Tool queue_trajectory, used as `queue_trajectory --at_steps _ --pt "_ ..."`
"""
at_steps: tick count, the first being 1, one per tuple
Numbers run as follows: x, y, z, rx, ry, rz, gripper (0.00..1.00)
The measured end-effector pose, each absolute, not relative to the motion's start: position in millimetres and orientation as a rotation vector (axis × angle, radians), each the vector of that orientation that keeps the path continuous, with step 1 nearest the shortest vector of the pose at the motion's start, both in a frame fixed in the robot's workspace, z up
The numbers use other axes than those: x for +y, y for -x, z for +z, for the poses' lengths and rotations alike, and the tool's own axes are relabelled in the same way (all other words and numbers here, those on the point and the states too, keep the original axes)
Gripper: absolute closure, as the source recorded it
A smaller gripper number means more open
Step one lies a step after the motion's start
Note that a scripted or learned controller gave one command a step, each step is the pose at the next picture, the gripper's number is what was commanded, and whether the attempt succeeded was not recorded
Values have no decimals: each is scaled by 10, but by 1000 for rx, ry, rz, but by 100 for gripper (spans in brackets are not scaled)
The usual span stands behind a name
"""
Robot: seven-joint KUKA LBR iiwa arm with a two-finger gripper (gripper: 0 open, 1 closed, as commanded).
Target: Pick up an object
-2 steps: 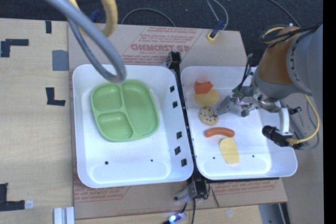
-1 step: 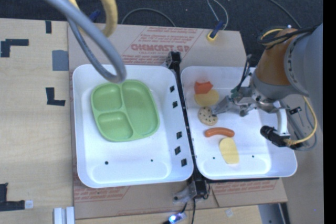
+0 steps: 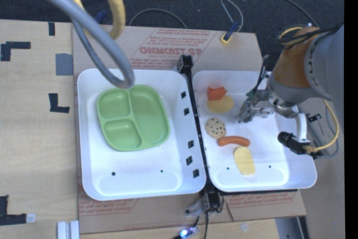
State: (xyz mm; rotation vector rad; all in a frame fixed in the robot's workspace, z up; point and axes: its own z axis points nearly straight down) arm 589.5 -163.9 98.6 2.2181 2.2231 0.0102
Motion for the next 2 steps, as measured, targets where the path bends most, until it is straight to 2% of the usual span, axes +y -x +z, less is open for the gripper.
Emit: queue_trajectory --at_steps 1,2 --pt "-1656 -5838 1546 2224 -2222 -2 100" --pt "-1681 -5882 2139 2223 -2219 0 100"
